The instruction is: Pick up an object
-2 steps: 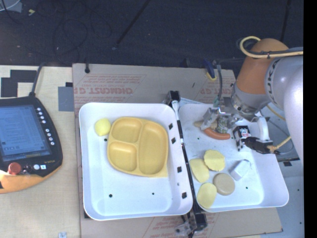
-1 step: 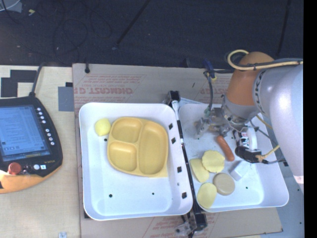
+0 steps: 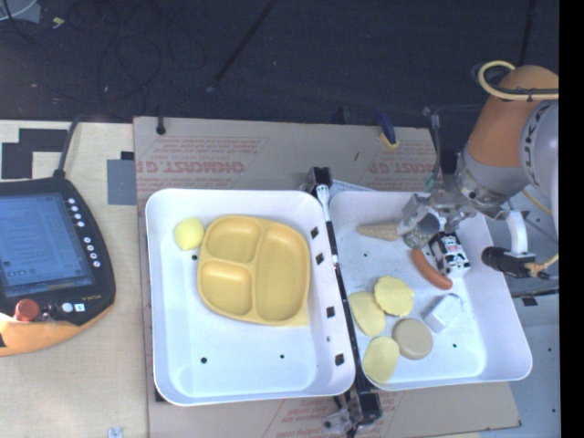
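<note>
Camera view: we note the pincer [image 3: 427, 219] low over the far part of the right bin [image 3: 511, 359], the grey arm [image 3: 511, 135] reaching in from the right. Whether it is apart or together we cannot tell. Just beside it lies a tan cone [image 3: 377, 231], pointing left; a red sausage [image 3: 430, 268] sits just below the pincer, next to a small black-and-white piece [image 3: 451, 252]. Nearer us: three pale yellow discs [image 3: 393, 296], a beige round [image 3: 413, 338], a white block [image 3: 444, 313]. The left bin [image 3: 173, 363] holds a yellow divided plate [image 3: 254, 268] and a small yellow ball [image 3: 189, 234]. A tablet [image 3: 46, 245] rests on the desk [image 3: 109, 381] at left.
</note>
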You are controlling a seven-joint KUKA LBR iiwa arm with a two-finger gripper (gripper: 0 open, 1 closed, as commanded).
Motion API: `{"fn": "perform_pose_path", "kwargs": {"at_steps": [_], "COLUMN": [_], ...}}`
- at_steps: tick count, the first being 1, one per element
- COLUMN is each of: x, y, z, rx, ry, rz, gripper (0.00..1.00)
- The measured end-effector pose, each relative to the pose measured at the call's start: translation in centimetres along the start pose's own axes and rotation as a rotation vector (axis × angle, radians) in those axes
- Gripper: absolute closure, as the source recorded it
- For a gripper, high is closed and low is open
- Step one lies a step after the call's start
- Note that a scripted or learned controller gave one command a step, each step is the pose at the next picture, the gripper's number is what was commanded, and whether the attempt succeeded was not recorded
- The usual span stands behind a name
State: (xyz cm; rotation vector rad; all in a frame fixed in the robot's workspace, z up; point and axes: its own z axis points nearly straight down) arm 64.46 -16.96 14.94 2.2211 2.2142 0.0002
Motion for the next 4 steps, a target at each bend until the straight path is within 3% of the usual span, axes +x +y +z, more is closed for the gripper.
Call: {"fn": "perform_pose_path", "kwargs": {"at_steps": [1,2,3,4], "x": [2.7,-3.6,-4.5,-4.6], "y": [-3.1,0.1,-9.4,-9.0], "z": [5.3,0.8,6.1,4.8], "rx": [0.005,0.000,0.004,0.000], "ry": [0.004,0.001,0.002,0.004], "rz": [-0.003,-0.003,0.001,0.003], "gripper": [0.00,0.00,0.00,1.00]}}
